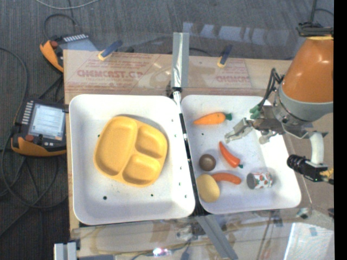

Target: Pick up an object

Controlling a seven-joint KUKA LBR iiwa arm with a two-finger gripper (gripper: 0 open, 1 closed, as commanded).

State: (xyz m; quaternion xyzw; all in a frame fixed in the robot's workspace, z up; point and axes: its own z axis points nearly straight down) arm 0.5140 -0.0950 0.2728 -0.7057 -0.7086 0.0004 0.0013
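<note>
One arm, grey two-finger gripper (238,132) over right white bin (282,161) | jaws spread, nothing betw. them | target: small red chilli-shaped plastic pepper (229,154) just below jaws, long axis slanting | orange plastic carrot (210,118) up-left, slightly farther

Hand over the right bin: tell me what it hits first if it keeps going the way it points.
Probably bare floor of the right bin: the hand points left and down, ending between the carrot and the red chili pepper. Height is unclear.

Glossy yellow plastic tray (131,150), smooth white bins (87,199), matt cardboard (108,75)
</note>
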